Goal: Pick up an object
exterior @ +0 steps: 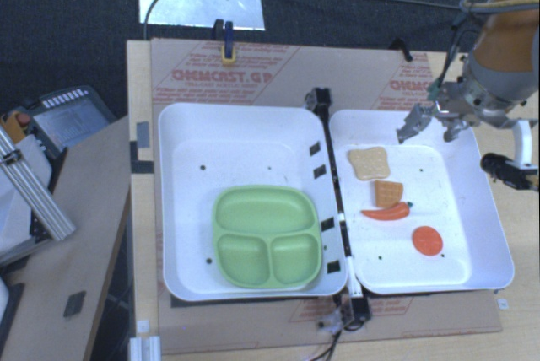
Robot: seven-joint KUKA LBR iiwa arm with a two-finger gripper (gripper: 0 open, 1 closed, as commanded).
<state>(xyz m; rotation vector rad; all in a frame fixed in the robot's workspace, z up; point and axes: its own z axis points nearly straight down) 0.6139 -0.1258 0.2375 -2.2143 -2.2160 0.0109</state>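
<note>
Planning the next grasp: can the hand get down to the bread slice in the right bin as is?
Probably yes. The hand hangs over the right bin's far edge, and the bread slice lies flat in the open. The cracker sits just nearer the camera, close by.

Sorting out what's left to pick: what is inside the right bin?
The right bin holds a toast slice, a cracker, a red pepper and a red disc. Nothing there is covered.

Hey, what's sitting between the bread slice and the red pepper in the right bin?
In the camera view, an orange cracker lies between the bread slice and the red pepper.
</note>
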